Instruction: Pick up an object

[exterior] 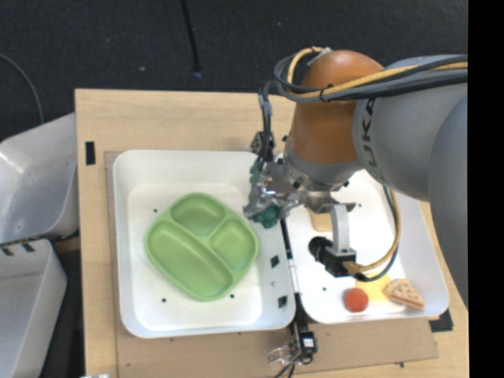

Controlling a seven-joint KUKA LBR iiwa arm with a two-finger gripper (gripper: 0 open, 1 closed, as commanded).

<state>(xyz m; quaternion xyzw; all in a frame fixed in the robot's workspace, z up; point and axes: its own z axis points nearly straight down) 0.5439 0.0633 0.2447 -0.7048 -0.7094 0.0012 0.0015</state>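
A light green divided plate (201,245) lies flat in the left bin (126,211). In the right bin (417,246), near its front edge, sit a small red ball (357,299) and a yellow pizza-slice toy (404,293). A tan piece (319,220) peeks out from under the arm. My gripper (265,203) hangs over the divide between the two bins, just right of the plate's far right rim. A small dark green thing (269,216) shows at the gripper's tip; whether it is gripped is unclear.
The arm's orange band (331,113) and grey body cover the back of the right bin. A black connector (324,256) with a yellow cable hangs over the right bin's middle. A white box (35,183) stands left of the wooden bench (157,116).
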